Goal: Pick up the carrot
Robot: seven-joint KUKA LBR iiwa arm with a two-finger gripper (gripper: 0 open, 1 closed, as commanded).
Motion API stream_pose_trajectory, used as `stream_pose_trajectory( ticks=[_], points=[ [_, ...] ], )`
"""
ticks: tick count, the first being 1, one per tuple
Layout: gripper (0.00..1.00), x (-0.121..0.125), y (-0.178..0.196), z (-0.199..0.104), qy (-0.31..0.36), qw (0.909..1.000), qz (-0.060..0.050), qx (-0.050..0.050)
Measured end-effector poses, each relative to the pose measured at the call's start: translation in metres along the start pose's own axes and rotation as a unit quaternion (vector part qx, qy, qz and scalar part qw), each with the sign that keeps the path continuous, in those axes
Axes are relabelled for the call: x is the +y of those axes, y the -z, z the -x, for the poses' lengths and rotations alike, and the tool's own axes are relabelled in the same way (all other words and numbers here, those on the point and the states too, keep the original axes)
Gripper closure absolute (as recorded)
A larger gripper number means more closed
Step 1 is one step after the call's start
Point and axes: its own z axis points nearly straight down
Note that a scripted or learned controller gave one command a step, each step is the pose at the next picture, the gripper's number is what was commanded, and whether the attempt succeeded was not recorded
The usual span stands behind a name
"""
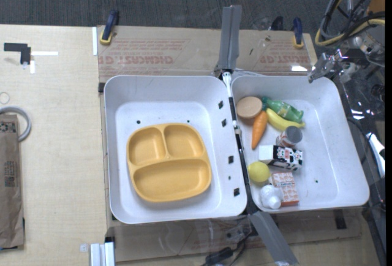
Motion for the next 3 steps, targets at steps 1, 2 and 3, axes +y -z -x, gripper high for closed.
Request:
stream_pose_trajectory(
  ticks=[1,2,3],
  points=[
    [0.0,-0.019,-0.066,-0.05,-0.049,0.9988,0.0,0.0],
    [0.0,-0.046,-0.041,-0.119,-0.024,0.9997,0.0,0.0],
    [0.0,-0.057,-0.121,-0.096,-0.092,0.9958,0.009,0.0]
  ],
)
